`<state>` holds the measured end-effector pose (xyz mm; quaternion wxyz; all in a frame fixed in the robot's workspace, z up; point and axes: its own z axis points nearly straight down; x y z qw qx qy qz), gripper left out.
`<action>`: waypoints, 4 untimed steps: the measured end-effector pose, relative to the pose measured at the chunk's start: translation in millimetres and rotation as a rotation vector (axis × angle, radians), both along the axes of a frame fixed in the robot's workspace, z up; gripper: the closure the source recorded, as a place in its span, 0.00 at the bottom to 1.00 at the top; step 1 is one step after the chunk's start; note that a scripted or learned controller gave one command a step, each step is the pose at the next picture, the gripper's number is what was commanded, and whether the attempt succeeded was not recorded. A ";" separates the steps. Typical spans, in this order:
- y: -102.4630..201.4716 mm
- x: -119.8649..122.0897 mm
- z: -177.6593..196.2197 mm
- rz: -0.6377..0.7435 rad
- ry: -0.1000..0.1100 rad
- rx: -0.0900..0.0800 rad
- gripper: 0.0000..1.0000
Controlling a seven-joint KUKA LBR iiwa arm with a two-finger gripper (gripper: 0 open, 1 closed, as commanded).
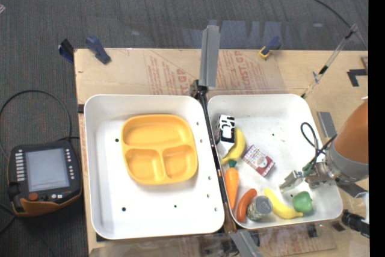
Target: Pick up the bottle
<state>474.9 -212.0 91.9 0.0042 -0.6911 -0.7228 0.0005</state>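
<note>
The bottle point(225, 128) is a small black-and-white one lying at the left edge of the right bin point(283, 108), just above a banana point(236, 146). My gripper point(296, 180) hangs low over the right part of that bin, above a green pepper point(303, 201) and the end of a second banana point(283, 207). It is open with nothing between its fingers. The bottle lies well to its left, about a hand's width away, and nothing covers it.
The right bin also holds a pink-and-white carton point(258, 160), a carrot point(231, 186), a red pepper point(245, 203) and a round tin point(260, 208). A yellow divided plate point(160, 148) lies in the left bin point(105, 189). A black cable loop point(308, 132) hangs near my wrist.
</note>
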 end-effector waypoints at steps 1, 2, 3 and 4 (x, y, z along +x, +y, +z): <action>0.1 -0.4 7.1 -0.003 0.005 0.003 1.00; 0.3 -0.3 7.1 -0.002 0.005 0.003 0.00; 1.1 -0.2 14.4 -0.006 0.009 0.006 1.00; 19.4 1.2 -6.7 0.319 -0.003 0.000 1.00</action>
